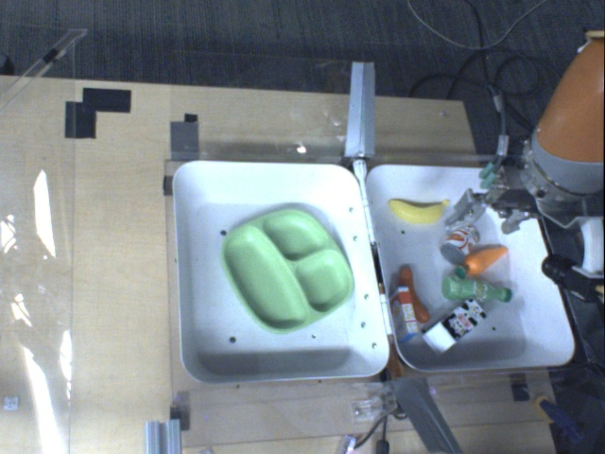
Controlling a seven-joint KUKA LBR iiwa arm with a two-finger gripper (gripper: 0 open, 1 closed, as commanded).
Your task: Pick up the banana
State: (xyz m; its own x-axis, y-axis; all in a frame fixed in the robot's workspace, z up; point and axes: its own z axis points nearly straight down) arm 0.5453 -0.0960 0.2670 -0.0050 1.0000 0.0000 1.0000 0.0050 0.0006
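Note:
The yellow banana (419,212) lies in the right bin (529,348), near its far left corner by the divider. My gripper (492,214) hangs over the far part of the same bin, to the right of the banana and apart from it. It is open, with nothing between its fingers. One silver finger (467,206) points toward the banana's right end. The grey arm with its orange band (575,93) comes in from the right.
Just below the gripper are a small can (459,245) and an orange carrot (487,258). A green bottle (477,289), a red sauce bottle (407,301) and a black-and-white box (456,325) lie nearer the front. The left bin (198,253) holds a green divided plate (284,268).

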